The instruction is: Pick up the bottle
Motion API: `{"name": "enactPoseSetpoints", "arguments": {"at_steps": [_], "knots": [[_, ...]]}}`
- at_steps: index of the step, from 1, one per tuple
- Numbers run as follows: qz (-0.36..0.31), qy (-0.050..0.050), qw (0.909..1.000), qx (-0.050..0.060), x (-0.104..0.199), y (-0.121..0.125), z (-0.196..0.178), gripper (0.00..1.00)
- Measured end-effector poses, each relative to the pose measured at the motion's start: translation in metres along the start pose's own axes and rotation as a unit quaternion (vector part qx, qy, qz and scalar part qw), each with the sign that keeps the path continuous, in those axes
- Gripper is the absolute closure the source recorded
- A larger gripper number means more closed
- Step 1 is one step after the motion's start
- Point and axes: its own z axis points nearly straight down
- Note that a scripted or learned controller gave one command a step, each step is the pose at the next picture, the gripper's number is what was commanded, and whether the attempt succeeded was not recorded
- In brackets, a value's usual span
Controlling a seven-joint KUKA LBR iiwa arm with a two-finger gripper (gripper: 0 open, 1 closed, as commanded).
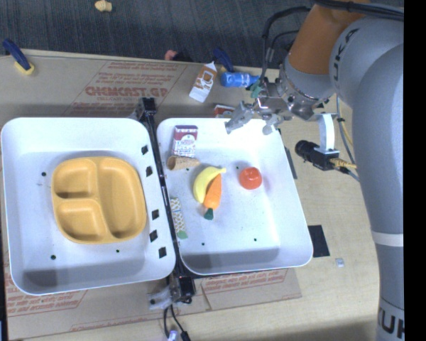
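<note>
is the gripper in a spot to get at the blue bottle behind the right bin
Probably yes. The blue bottle lies on the cardboard just beyond the right bin, and the gripper hovers close beside it over the bin's far rim. Nothing stands between them; the small carton lies on its other side.

The bottle (236,79) was a small blue one lying on its side on the desk (71,84), outside both bins (291,226) and just beyond the far rim of the right-hand one. Its long axis ran roughly left to right. A small white and brown carton (203,83) lay close beside it on the left. Its right end was partly hidden, so the cap could not be made out.
</note>
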Motion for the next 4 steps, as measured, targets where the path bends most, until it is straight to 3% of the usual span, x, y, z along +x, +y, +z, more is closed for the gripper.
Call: {"name": "enactPoseSetpoints", "arguments": {"at_steps": [1, 2, 3, 4], "knots": [[-0.003, 0.000, 1.0000, 0.001, 0.001, 0.000, -0.010, 1.00], [0.011, 0.000, 0.9999, 0.000, -0.051, -0.060, -0.003, 1.00], [-0.071, 0.001, 0.9975, 0.000, -0.048, -0.100, 0.022, 1.00], [0.039, 0.001, 0.9992, 0.000, -0.051, -0.168, 0.074, 1.00]]}}
